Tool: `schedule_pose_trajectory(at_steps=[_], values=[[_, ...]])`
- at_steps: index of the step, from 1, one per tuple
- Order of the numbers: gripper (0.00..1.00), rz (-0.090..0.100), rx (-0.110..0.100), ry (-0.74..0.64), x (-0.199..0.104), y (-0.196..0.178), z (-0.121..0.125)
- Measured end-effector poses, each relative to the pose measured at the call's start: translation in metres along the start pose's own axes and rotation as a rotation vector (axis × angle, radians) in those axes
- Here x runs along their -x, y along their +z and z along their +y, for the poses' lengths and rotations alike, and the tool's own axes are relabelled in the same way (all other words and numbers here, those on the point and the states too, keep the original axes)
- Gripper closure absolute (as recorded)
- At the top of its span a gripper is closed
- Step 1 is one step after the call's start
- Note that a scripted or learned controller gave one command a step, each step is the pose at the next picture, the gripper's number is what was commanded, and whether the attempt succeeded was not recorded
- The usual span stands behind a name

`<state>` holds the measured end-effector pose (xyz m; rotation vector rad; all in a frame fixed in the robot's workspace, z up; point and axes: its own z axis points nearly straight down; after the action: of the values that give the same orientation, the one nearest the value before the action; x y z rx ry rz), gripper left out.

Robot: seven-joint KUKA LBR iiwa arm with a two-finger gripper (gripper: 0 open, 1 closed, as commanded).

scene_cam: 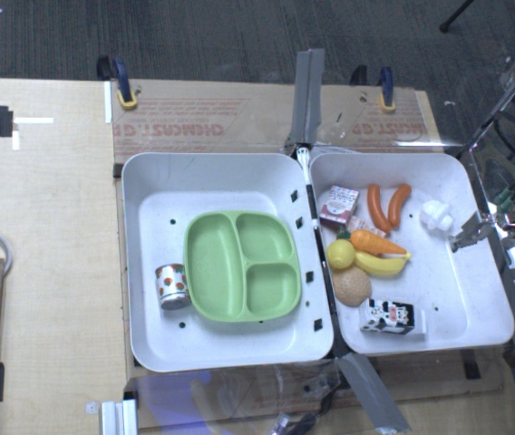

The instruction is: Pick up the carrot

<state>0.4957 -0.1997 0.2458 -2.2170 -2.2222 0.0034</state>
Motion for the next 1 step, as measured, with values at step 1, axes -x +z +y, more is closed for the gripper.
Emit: schedule_pose_trajectory(at_steps=[1], values=[[0.00, -0.003, 0.014, -0.067, -0.0691, 0.1397, 0.0545]])
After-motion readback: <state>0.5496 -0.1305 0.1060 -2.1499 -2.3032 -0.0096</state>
